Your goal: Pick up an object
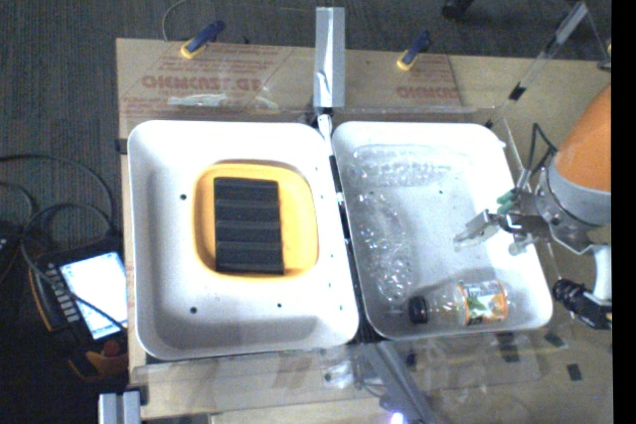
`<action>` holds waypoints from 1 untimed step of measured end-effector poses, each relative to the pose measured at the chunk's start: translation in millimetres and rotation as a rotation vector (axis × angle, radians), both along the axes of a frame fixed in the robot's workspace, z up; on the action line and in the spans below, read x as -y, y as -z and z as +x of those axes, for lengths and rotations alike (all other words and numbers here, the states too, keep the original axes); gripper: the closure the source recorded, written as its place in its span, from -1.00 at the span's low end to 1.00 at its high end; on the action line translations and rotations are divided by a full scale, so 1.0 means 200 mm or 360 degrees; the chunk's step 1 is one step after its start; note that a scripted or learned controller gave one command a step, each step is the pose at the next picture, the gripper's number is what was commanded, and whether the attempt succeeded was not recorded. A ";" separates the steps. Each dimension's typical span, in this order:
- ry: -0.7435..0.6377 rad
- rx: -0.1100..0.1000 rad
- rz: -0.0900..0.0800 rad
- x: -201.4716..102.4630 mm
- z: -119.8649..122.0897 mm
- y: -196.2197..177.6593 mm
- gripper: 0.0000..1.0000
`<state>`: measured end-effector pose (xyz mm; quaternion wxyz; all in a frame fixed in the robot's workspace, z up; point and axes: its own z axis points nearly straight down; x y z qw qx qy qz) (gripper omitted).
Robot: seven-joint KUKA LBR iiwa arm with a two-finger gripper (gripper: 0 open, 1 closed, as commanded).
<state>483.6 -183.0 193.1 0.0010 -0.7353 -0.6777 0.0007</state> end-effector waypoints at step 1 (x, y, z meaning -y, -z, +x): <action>-0.0295 0.0001 0.0002 0.16 0.00 0.27 -1.00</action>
